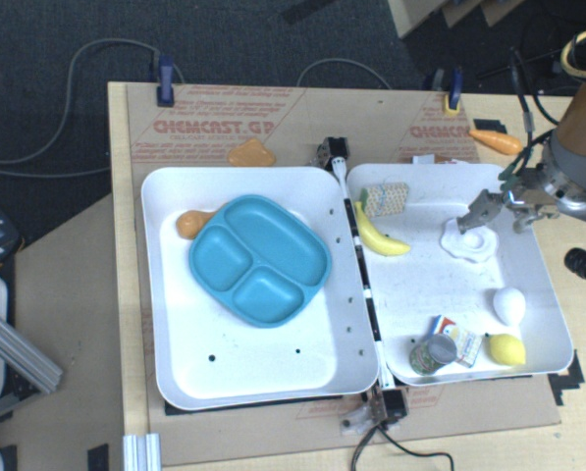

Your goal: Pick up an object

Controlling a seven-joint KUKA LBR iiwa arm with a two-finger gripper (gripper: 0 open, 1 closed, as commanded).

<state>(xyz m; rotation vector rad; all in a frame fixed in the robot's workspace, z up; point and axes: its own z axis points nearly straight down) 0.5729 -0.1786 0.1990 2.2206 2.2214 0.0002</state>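
Observation:
My gripper (501, 216) hangs over the upper right part of the right bin (538, 263), open, with nothing between its fingers (481, 208). Just below and to its left lies a white ring-shaped object (472, 244), apart from the fingers. A banana (381, 238) and a pale textured block (386, 199) lie at the bin's left side. A white egg (508, 305), a lemon (506, 349), a tin can (432, 353) and a small box (461, 340) sit near the front edge.
The left bin (175, 341) holds a blue divided plate (260, 260) and an orange lump (189, 224) beside it. On the board behind the bins rest an orange piece (250, 153) and a carrot (496, 142). A black clamp (334, 151) sits between the bins.

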